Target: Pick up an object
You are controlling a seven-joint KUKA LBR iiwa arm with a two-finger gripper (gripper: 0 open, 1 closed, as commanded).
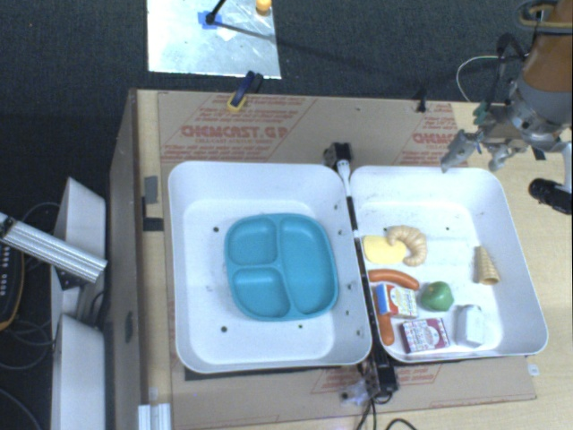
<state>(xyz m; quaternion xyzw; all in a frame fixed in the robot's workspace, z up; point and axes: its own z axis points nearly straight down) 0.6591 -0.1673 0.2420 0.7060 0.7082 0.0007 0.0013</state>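
We find the arm at the upper right of the view, its hand [482, 153] hovering over the desk [269, 128] just beyond the far right corner of the right bin [515, 240]. The two fingers are spread apart and nothing sits between them.

In the right bin we note a croissant [410, 242] lying against a yellow piece [381, 251], a red sausage [394, 279] just below these, a green round item [437, 296], a small red and white carton [424, 335], a pale wrapped item [471, 323], and a cone [485, 264] near the right wall. None touches the hand.

The left bin [192, 240] holds a blue divided tray [280, 266] lying flat near its centre.
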